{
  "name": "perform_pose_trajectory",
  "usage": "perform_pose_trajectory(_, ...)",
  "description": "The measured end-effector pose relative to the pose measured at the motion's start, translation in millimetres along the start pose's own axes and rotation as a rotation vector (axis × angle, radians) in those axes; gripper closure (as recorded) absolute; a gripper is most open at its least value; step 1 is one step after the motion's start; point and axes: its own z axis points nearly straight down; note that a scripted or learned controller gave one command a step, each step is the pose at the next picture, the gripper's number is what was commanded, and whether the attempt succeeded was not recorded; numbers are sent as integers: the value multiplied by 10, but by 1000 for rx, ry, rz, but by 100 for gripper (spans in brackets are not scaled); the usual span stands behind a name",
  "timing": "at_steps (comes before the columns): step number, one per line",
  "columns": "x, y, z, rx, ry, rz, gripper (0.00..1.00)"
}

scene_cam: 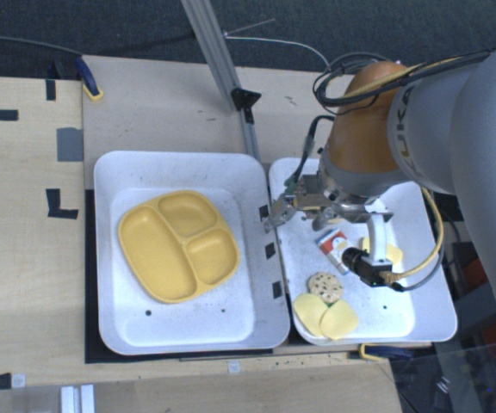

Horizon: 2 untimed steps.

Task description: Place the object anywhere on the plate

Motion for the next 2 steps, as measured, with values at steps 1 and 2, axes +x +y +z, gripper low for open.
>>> perform_pose_trajectory(1,654,420,243,-15,-12,13,0)
perform_pose_trajectory(2,731,1156,-1046,-21,-1,0,0)
